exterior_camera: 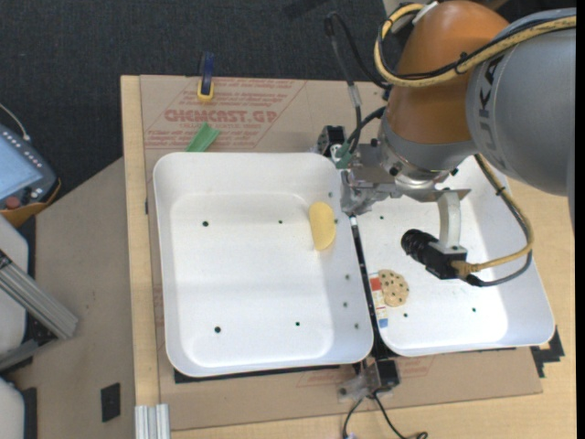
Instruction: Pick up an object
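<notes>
Over the divider between the bins, the gripper [352, 199] hangs; grip state cannot be told. Yellow object [322, 225] lies unlifted in the left bin [183, 273]. Pick remains undone.

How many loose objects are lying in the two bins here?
2: a yellow piece by the left bin's right wall, and a cookie-printed card in the right bin. The arm may hide others.
</notes>
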